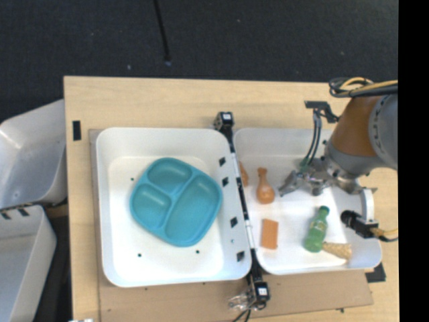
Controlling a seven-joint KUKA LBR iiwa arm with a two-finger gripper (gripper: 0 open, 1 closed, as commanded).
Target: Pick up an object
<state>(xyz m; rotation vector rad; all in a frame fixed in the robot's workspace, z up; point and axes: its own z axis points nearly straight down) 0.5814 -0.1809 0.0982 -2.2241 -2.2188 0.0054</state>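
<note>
our gripper hangs over the right bin, and we can't tell how it is set from this slant. we judge it is poised low to reach whatever sits nearest. the orange bottle-shaped toy lies just to its left, the closest candidate. the green bottle lies below it, near the cone, with the orange block further left. the blue divided plate rests in the left bin, well apart.

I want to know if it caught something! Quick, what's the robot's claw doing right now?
Claw: over the right bin, above the toys, nothing between its fingers; open or shut cannot be told.
</note>
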